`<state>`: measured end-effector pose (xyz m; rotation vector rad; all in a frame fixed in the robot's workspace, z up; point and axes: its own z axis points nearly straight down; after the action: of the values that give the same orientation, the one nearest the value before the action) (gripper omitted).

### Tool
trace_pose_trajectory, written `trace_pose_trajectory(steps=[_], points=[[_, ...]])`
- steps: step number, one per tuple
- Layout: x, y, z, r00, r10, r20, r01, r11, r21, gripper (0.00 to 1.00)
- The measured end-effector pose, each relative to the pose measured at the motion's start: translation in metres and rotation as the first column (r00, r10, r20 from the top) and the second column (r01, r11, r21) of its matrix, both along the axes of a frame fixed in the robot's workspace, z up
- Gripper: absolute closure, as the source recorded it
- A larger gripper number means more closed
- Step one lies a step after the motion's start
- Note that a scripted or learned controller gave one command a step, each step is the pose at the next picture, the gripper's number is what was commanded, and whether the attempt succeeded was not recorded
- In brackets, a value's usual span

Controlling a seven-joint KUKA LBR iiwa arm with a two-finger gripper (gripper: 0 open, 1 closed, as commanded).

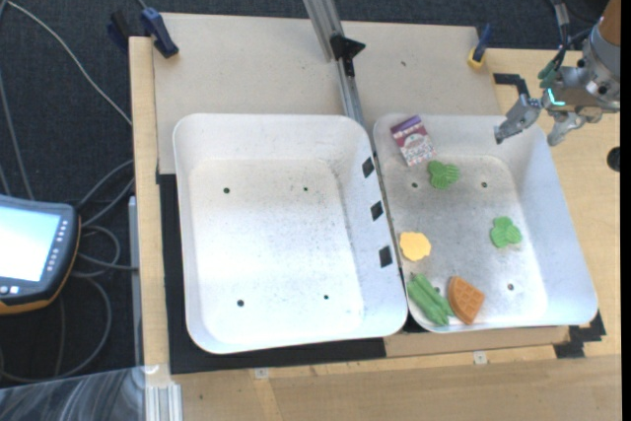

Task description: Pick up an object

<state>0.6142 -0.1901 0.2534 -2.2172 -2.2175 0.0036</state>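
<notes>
Camera view: hand (538, 122) open, well right of purple packet (412, 140)

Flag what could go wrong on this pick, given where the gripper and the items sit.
1. The gripper hangs open at the right bin's far right corner, over the rim; a straight descent might hit the wall.
2. The green piece and orange piece lie close together against the near wall, so the fingers may catch both or jam on the rim.
3. The small box lies tilted near the far wall, so a grasp could slip.
</notes>
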Motion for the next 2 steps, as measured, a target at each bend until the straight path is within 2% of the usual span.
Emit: trace_pose_trajectory(steps=[1, 2], points=[[0.0, 0.0, 0.002, 1.0, 0.001, 0.003, -0.001, 1.0, -0.002, 0.0], [0.001, 0.011, -0.05, 1.0, 0.001, -0.001, -0.001, 1.0, 0.0, 0.0]])
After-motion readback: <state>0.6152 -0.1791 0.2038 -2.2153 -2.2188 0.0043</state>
